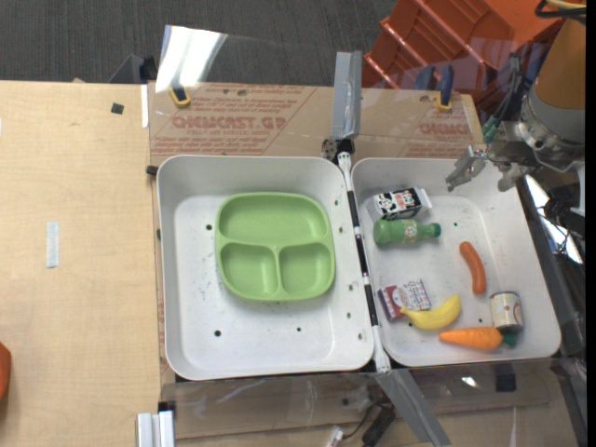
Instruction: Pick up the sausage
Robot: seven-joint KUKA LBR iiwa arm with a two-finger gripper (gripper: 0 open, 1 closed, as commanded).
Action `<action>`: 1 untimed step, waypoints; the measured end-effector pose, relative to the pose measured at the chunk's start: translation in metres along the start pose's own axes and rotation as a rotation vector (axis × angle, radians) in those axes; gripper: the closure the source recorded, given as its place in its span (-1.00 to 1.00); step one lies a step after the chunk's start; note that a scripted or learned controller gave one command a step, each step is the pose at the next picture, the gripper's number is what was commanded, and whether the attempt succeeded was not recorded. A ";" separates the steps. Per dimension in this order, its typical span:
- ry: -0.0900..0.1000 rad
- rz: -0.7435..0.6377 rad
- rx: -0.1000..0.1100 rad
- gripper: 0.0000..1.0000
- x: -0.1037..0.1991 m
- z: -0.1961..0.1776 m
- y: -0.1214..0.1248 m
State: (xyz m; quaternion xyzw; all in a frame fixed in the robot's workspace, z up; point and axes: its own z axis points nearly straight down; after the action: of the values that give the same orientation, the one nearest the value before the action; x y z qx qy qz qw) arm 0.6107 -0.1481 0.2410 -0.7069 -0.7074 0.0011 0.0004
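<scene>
2 bins sit side by side on the tabletop (74,203). A divided plate (276,246) lies in the left bin (186,343). In the right bin (535,315), a carton (401,202) lies at the back with a bottle (405,233) just before it. The sausage (474,267) lies right of the bottle. Along the front (left to right): packet (406,299), banana (436,314), carrot (473,339), can (506,311). The pincer (484,173) hovers over the back-right corner.

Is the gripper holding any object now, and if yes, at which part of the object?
Nothing is held. The two-finger gripper is above the right bin's top edge, fingers apart, while the orange-red sausage lies in that white bin.
</scene>
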 end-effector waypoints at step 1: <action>0.000 -0.034 -0.004 -1.00 -0.009 0.133 -0.006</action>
State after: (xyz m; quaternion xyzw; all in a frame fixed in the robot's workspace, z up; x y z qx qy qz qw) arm 0.6045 -0.1569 0.1083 -0.6947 -0.7193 -0.0005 -0.0011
